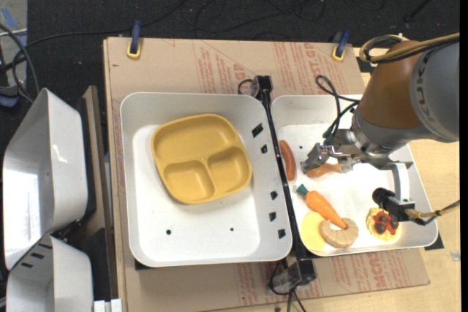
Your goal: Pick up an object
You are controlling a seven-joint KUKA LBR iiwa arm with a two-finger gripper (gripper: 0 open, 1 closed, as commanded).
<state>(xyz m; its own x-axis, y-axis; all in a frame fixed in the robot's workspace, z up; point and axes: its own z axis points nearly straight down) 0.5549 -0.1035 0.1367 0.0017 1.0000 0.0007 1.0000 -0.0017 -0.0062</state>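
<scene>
Locate the brown food piece (322, 171) in the right bin (296, 113), in the left half of that bin and about midway along its length. The piece lies on the white floor of the bin, directly under the gripper (319, 157) and touching or nearly touching its tip. You cannot tell from this view whether the gripper is open or closed, nor whether it grips the piece.

The arm (409, 95) reaches in from the right. Its grey body with the orange band covers the upper right corner of the right bin.

Note the other items in the same bin:
- A reddish sausage (287, 159) lies lengthwise against the left wall, near the brown food piece but apart from it.
- A carrot (322, 207) with a green end lies at a slant below the brown food piece, its green end pointing toward the sausage.
- A round biscuit (341, 233) rests at the lower end of the carrot, partly on a pale yellow disc (313, 229).
- A red and yellow piece (382, 223) sits near the lower right corner, well apart from the brown food piece.

The left bin (139, 179) holds a yellow plate (201, 157) with three compartments, turned at a slight angle. The plate occupies the upper middle of that bin.

Both bins stand side by side, touching, on the brown bench (190, 62). Two yellow clamps (134, 47) grip the far edge of the bench.
</scene>
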